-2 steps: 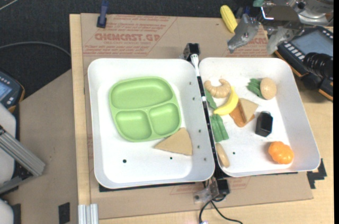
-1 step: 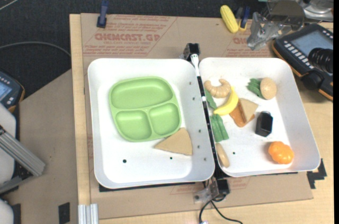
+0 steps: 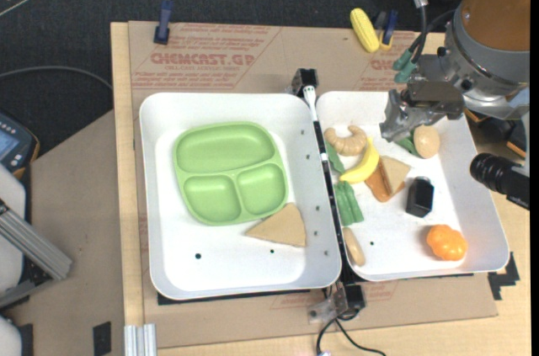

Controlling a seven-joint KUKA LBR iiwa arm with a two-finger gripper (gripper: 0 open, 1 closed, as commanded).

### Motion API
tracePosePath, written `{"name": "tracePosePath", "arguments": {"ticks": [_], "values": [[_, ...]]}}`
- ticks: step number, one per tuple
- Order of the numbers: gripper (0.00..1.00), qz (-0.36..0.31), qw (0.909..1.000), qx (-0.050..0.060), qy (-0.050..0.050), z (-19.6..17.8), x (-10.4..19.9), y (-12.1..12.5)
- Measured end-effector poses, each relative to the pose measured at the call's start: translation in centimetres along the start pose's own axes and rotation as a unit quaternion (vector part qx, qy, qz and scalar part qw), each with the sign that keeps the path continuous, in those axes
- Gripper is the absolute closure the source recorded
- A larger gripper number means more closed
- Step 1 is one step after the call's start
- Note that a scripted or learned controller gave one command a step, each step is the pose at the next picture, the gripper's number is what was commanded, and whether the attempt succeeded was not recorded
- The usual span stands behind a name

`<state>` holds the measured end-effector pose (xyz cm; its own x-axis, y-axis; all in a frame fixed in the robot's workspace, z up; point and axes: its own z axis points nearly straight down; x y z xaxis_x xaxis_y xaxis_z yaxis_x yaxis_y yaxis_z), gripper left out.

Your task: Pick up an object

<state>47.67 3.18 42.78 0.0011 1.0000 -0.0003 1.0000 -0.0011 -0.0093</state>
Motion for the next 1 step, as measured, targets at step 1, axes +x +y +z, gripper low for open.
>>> {"name": "tracePosePath", "arguments": {"ticks": [1], "values": [[1.00, -0.003, 1.0000, -0.003, 0.000, 0.88, 4.49, 0.22]]}}
